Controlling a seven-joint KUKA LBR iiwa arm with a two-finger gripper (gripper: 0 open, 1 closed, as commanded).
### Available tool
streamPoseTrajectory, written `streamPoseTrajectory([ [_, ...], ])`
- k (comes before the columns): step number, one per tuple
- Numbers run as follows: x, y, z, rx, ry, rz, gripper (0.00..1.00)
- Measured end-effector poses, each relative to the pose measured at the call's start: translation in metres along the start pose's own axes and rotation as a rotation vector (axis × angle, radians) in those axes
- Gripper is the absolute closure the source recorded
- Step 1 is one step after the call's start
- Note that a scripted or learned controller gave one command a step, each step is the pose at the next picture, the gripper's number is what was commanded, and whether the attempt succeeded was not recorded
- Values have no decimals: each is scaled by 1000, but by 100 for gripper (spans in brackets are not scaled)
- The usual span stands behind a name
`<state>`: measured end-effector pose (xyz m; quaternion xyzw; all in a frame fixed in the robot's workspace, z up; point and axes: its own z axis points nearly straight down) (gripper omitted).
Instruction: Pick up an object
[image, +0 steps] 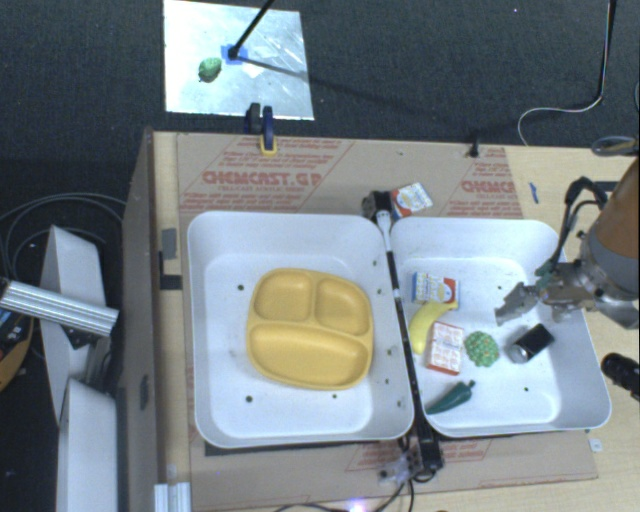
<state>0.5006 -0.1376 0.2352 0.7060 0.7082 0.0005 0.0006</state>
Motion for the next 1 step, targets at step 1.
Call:
streamPoseTrajectory([
  [1,33,30,136,-7,-1,0,0],
])
